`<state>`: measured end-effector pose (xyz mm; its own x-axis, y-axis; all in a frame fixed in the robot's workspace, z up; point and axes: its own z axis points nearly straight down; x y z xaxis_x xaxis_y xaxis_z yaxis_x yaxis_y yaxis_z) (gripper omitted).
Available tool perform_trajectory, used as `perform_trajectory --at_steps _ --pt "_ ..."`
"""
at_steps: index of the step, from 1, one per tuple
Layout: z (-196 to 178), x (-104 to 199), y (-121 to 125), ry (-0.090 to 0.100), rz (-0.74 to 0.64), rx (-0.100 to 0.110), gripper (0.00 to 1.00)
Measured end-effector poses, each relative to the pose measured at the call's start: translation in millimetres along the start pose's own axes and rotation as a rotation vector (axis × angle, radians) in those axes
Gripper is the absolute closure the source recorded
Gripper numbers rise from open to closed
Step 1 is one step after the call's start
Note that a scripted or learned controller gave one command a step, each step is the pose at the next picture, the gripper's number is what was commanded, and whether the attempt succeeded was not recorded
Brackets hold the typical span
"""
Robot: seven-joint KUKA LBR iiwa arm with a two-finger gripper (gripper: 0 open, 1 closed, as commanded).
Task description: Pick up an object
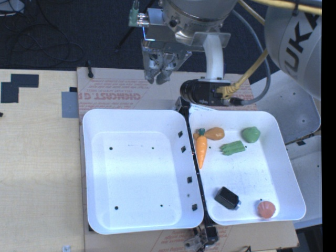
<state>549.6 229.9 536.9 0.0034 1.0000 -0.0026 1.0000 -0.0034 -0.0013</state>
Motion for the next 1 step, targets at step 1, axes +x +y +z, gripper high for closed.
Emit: perform_trajectory --at_steps 1 --pt "20.2 14.0 -77.0 0.0 -0.008 0.007 1.0"
